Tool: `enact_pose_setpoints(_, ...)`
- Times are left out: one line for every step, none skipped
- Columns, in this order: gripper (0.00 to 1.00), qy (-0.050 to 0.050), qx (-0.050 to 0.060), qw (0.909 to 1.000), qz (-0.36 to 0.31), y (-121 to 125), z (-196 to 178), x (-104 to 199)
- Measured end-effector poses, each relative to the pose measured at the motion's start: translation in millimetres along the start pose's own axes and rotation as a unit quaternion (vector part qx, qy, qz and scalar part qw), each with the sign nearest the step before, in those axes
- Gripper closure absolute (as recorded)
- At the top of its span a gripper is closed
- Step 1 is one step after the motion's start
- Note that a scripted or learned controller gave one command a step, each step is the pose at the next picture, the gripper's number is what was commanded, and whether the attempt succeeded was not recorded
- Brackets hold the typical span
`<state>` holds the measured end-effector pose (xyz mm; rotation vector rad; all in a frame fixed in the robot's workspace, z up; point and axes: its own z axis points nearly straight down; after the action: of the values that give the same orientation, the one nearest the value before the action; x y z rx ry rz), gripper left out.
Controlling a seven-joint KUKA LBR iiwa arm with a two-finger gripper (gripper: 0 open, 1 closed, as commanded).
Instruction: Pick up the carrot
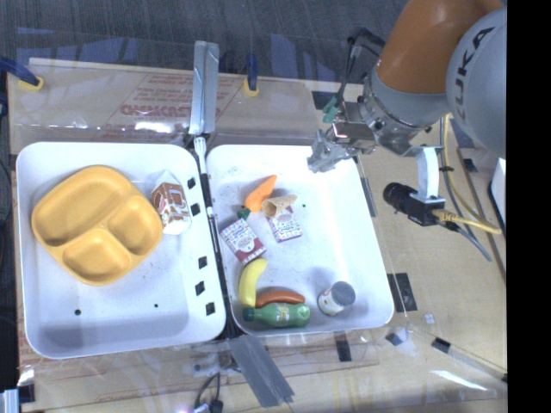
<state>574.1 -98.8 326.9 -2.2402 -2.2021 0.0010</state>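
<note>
Carrot [261, 192] lies in right bin [366, 256], far half, long axis slanting; we see end effector [330, 155] up-right of it, can't tell its state, nothing visibly held.

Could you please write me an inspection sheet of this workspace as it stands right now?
Surface: bench with two white bins, left bin and right bin, side by side.
Job's things: carrot lies in the right bin's upper part, apart from the gripper.
Clutter: right bin also holds a cone, two packets, banana, sausage, green bottle and can; left bin holds a yellow tray and a carton.
Grippers: gripper over the right bin's top edge, right of the carrot, nothing seen in it.
Cables: yellow cable on the bench at right.
Surroundings: dark floor beyond the bench.
</note>
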Motion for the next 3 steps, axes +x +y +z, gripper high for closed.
enact_pose_setpoints(1.00,0.000,0.002,1.0000,0.010,-23,61,-2)
enact_pose_setpoints(1.00,0.000,0.002,0.9963,0.086,-91,103,-31)
enact_pose_setpoints(1.00,0.000,0.001,0.9828,0.184,-56,85,-74)
